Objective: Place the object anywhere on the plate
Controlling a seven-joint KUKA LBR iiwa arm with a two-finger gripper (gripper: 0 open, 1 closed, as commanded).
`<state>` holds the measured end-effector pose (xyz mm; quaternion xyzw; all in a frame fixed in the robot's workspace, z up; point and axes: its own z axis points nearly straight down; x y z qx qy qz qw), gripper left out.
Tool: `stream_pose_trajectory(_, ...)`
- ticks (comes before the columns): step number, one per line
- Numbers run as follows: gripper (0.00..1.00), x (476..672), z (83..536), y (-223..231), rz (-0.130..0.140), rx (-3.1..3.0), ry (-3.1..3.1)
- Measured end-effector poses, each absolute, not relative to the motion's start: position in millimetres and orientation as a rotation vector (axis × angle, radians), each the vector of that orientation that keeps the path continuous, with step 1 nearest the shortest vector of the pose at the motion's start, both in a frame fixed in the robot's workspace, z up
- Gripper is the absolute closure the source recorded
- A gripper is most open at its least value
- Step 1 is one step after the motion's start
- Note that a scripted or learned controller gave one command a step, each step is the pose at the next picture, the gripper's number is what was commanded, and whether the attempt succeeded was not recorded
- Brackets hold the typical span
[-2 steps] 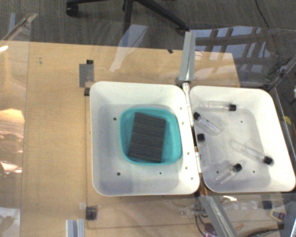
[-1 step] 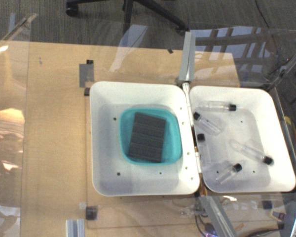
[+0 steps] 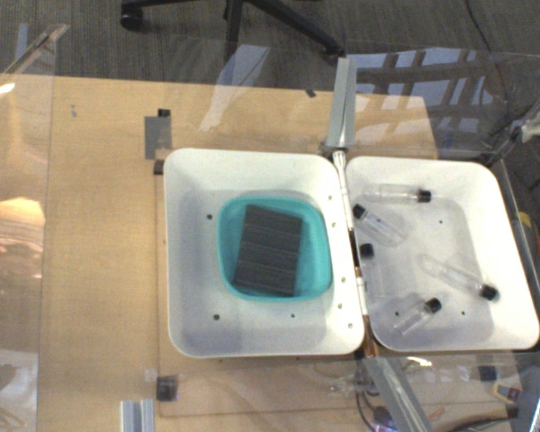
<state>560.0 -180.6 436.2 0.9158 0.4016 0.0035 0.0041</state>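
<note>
The teal plate (image 3: 274,246) already carries a dark block (image 3: 269,249); pick the vial (image 3: 399,193) at 12 o'clock in the right bin (image 3: 486,183) by its middle.

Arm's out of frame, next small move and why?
Probably bring the arm over the right bin toward one clear vial. The vials lie loose there, while the teal plate in the left bin already bears a dark ribbed block.

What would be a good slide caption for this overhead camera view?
Dark ridged block on teal plate in left bin; clear vials in right bin.
</note>
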Motion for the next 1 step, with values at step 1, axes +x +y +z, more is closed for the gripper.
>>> stream_pose_trajectory(1,0.00,544.9,434.8,-199.9,0.011,2.943,1.076)
